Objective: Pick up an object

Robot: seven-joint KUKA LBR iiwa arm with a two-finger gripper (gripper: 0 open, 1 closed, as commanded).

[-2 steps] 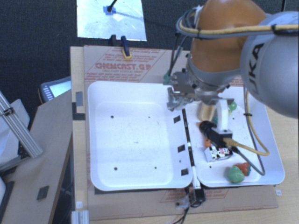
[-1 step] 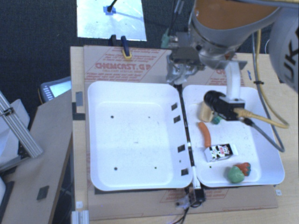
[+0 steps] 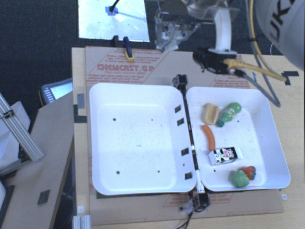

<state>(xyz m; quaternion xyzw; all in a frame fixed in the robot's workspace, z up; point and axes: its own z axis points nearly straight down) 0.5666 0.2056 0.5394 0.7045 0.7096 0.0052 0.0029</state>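
**Pincer up high, objects waiting in the right bin**

The pincer [image 3: 167, 37] hangs above the surface's far edge, well apart from both bins, touching nothing. Whether it is spread or pressed together, I cannot tell. Down in the right bin [image 3: 271, 128]: a tan piece [image 3: 210, 113] beside a green bottle [image 3: 229, 114], an orange carrot [image 3: 209, 137] below them, then a black-and-white carton [image 3: 224, 155], and a green pepper [image 3: 239, 178] touching a small orange-red item [image 3: 249, 172]. The left bin [image 3: 138, 142] sits alongside.
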